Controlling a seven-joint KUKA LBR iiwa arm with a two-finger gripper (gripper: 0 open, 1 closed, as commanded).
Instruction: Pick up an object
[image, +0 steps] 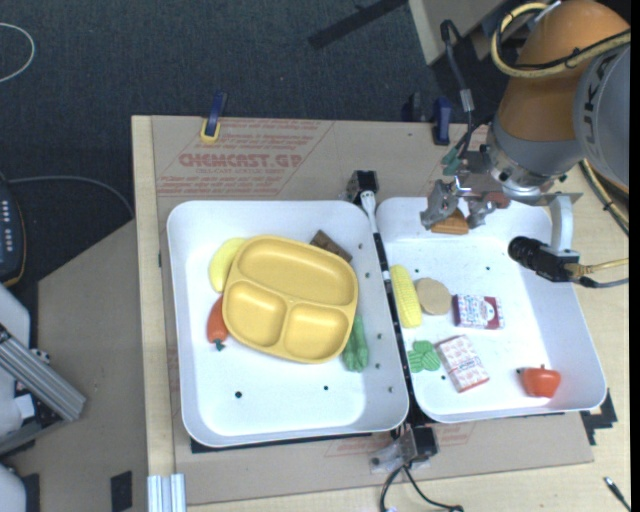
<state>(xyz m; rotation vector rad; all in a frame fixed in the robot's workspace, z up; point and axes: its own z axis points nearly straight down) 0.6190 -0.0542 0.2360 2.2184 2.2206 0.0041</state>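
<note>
My gripper (455, 216) hangs over the far left corner of the right bin (575, 330). A small flat orange piece (451, 226) sits between its fingertips (437, 213), and the gripper is shut on it. Lower in that bin lie a yellow corn cob (405, 295), a tan round piece (433, 295), a small red and white carton (477, 311), a red and white packet (463, 362), a green leafy piece (423, 356) and a red tomato (540, 380).
The left bin (190, 380) holds a yellow divided tray (290, 298), with a yellow banana (225, 262), a red-orange pepper (216, 323), a green piece (356, 348) and a brown piece (328, 243) around it. A black fitting (540, 258) juts over the right bin's far right.
</note>
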